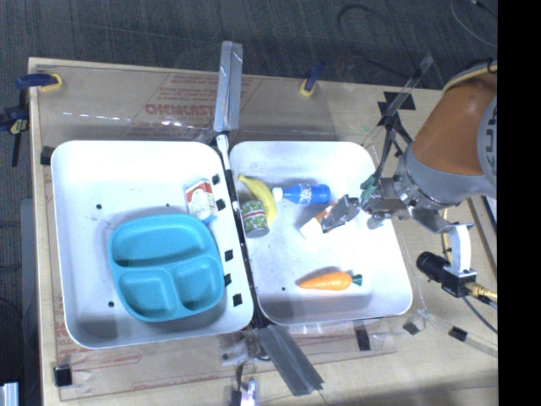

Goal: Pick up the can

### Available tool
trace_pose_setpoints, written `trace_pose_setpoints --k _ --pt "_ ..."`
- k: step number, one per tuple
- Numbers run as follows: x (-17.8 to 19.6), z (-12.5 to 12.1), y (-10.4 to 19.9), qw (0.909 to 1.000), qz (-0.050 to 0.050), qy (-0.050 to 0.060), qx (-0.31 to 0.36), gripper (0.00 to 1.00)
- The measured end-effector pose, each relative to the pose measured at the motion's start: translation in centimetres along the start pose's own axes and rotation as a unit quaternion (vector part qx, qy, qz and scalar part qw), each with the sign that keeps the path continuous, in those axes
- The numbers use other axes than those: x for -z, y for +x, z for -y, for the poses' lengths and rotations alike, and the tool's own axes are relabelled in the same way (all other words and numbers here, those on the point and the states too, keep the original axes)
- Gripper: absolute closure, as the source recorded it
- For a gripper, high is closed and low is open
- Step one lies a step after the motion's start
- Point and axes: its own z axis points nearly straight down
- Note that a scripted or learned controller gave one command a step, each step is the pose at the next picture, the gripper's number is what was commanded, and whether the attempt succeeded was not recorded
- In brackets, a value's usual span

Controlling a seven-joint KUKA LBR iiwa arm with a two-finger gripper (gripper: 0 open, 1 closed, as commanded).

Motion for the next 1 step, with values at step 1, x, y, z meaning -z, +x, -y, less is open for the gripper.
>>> trace_pose_setpoints --k 1 --pt "-5.36 -0.98 1.59 0.9998 -0.001 0.002 -0.018 0.0"
